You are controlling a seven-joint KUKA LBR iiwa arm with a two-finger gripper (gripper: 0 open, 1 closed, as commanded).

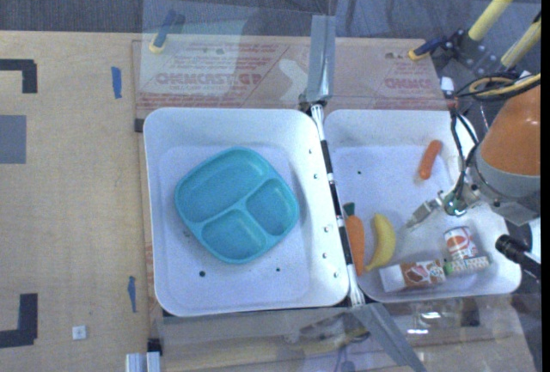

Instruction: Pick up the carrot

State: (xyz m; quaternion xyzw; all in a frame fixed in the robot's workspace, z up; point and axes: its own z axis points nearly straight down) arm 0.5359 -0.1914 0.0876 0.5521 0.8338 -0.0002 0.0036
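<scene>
Noted at near edge of right bin (507,276): flat packet (421,273) and small can (460,241), both against front wall. Just beyond, carrot (354,241) lying lengthwise along left wall of that bin, green top pointing away, banana (383,240) just beside it on its right. Carrot untouched, flat on bin floor; task judged not yet started in any effective sense, with approach, grasp and lift all left to do. Gripper (425,212) seen hovering above middle of right bin, to right of and slightly beyond banana, fingertips pointing toward carrot but well apart from it, banana lying between. Nothing seen between fingers; opening not resolvable at this slant, so open or closed recorded as cannot tell. Farther back, small orange sausage-like piece (429,159) near centre rear of right bin. In left bin (163,147), teal divided plate (236,204) sitting mid-floor. Beyond both bins, cardboard sheet (206,74) under clear film.
</scene>
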